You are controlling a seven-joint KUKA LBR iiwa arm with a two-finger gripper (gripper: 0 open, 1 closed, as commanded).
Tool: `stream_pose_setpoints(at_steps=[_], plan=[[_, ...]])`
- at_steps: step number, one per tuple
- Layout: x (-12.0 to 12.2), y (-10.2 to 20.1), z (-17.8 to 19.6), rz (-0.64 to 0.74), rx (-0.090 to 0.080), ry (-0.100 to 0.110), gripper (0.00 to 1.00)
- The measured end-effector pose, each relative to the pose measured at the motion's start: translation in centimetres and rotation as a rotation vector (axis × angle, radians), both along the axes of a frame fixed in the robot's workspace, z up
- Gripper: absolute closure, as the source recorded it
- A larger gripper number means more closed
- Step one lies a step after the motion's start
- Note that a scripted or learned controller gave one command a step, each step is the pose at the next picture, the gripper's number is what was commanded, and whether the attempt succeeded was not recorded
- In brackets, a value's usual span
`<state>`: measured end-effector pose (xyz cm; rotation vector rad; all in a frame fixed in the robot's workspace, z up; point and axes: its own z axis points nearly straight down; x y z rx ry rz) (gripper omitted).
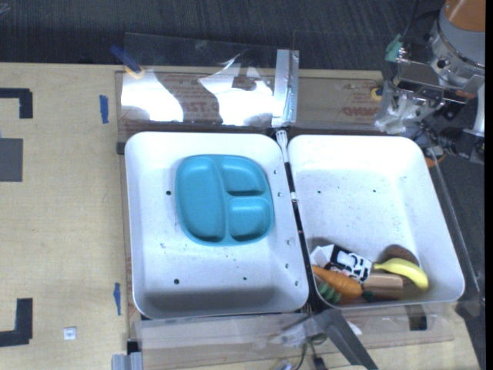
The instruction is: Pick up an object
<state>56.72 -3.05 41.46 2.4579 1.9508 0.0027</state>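
From my remote station, I see the arm (461,29) parked at the upper right, with its gripper (400,110) hanging above the far rim of the right bin (362,187), outside the bin's floor. Whether that hand is spread or pressed together I cannot tell; the wrist hardware is a blur of metal and cable.

The objects lie bunched in the right bin's near corner: a yellow banana (406,272) resting against a brown lump (399,253), a tan wooden block (384,284) just beside it, an orange carrot (339,284) with a green top, and a black-and-white carton (349,262) touching the carrot. All sit well apart from the gripper.

In the left bin (154,253) lies a blue divided plate (225,199), flat and near the middle.
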Motion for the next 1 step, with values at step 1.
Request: stream_pose_setpoints(at_steps=[1], plan=[[-0.39, -1.07, -12.85, 0.387, 0.002, 0.009, 1.0]])
